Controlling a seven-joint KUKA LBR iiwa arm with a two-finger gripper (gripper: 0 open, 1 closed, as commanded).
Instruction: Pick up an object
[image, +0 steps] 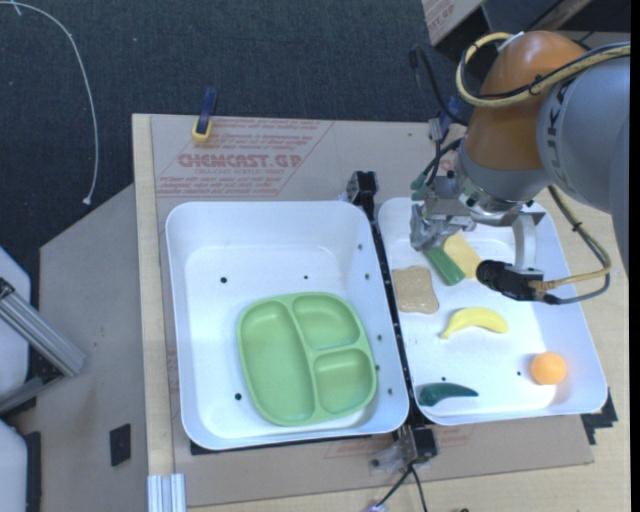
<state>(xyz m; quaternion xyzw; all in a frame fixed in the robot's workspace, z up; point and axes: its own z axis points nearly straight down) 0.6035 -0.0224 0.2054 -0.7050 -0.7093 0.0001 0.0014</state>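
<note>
L bin (190, 240) holds just a green tray (300, 355). R bin: bread (415, 290), banana (474, 321), orange (548, 369). Tool (432, 232) sits over a yellow-green block (452, 259) at the bin's back; open or closed, can't tell. Risk: block lies close to bread, so fingers may clip it or slip.

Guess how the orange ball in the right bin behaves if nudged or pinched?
The orange ball looks round and smooth, so it would probably roll on a nudge, likely toward the nearby bin wall. A pinch off-centre might squirt it out. It sits apart from the banana, so approach looks unobstructed.
</note>
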